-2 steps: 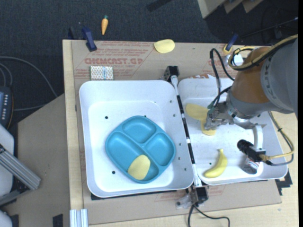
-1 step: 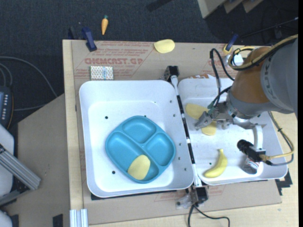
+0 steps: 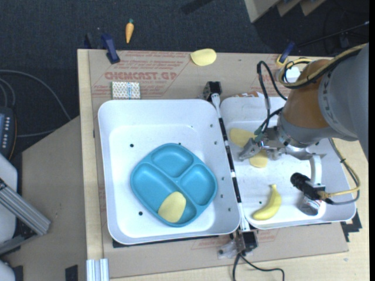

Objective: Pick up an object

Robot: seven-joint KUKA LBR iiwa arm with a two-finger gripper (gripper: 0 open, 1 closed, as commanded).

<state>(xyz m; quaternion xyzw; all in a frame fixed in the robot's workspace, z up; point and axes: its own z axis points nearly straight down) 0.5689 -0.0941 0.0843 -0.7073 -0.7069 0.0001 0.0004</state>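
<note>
Red printed lettering is running along the far edge of the brown board (image 3: 152,69) under the bins, reading roughly "CHEMCAST G P"; the smaller red line above it is showing too blurred to read.

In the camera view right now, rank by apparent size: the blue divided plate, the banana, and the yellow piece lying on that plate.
1. Blue divided plate, by far the largest.
2. Banana.
3. Yellow piece on the plate; it looks close to the banana in area, so that order is unsure.
</note>
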